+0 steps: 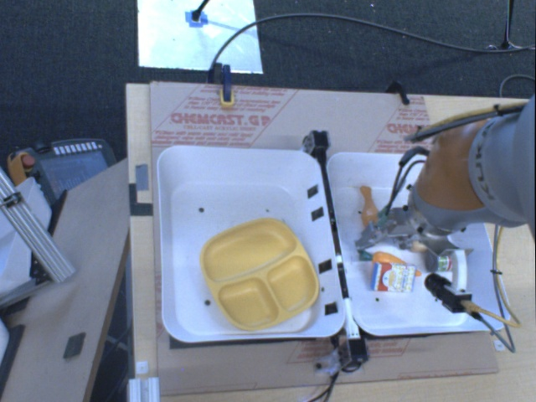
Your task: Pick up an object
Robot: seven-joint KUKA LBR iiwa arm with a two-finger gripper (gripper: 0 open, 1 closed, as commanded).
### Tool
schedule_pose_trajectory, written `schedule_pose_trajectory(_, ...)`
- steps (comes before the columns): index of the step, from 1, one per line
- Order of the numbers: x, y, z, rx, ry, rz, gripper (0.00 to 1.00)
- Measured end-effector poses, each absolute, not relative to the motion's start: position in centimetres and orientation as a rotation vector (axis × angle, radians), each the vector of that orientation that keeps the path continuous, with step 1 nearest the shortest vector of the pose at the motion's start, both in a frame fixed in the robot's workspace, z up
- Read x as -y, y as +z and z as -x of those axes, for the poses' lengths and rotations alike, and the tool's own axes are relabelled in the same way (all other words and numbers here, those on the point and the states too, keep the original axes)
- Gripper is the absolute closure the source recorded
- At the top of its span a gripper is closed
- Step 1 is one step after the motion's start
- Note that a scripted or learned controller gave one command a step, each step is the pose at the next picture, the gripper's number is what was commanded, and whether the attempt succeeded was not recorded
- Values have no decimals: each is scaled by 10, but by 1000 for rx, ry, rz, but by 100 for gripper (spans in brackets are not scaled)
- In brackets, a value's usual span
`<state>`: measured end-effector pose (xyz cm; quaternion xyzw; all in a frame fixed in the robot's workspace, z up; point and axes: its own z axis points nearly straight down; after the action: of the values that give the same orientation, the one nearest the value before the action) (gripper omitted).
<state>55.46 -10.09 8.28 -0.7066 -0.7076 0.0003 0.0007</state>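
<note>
Yellow tray (255, 279) lay in the left bin (193, 182) while our gripper (387, 234), whose opening we could not make out, hung beside an orange-and-white carton (394, 276) in the right bin (352, 182).

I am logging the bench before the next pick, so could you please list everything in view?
left bin: one, white, on the bench
right bin: one, white, beside it
divided tray: one, yellow, in the left bin
carton: one, orange, white and blue, in the right bin
stick-like item: one, orange-brown, right bin, far side
small item: one, white and green, right bin, by the arm
clamp: one, yellow, behind the left bin
pendant: one, grey, left of the bench
arm: one, grey with orange band, from the right
gripper: one, grey, over the right bin beside the carton
</note>
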Motion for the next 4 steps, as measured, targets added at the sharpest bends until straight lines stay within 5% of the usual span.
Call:
schedule_pose_trajectory(1,101,95,-556,2224,-2,2222,100)
schedule_pose_trajectory(4,106,254,-544,2231,-8,2222,100)
